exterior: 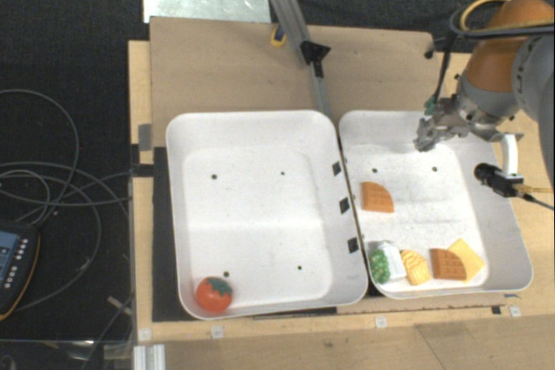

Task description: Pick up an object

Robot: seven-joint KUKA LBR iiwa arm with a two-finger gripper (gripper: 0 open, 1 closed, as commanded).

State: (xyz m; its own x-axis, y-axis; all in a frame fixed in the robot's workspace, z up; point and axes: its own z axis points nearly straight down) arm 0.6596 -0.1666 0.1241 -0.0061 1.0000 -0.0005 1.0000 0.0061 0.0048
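Two bins: left bin (260, 134) and right bin (390, 130) sit side by side on the bench, their inner rims touching down the middle.
Left bin contents: one red tomato-like ball (213, 294) in the near left corner, close against the rim; the floor around it is bare.
Right bin centre: an orange wedge (376, 197) lies alone near the dividing rim, well apart from everything else.
Right bin near edge: a green-and-white piece (381, 262), a yellow ridged piece (416, 267), a brown waffle-like square (447, 264) and a yellow block (468, 255) are crowded in a row, touching or nearly so.
Gripper: gripper (427, 137) hovers over the far part of the right bin, above bare floor; whether its claw is spread or closed I cannot tell, and nothing is visibly in it.
Best target, as a judgement: the orange wedge, being isolated, leaves room on both sides for the claw; the crowded row risks nudging neighbours.
Doing it well: centre over the wedge, come straight down, close across its narrower span.
Edges: the wedge is near the dividing rim, so the approach should keep off that wall.
Open room: the bin's far half and middle are free for travel.
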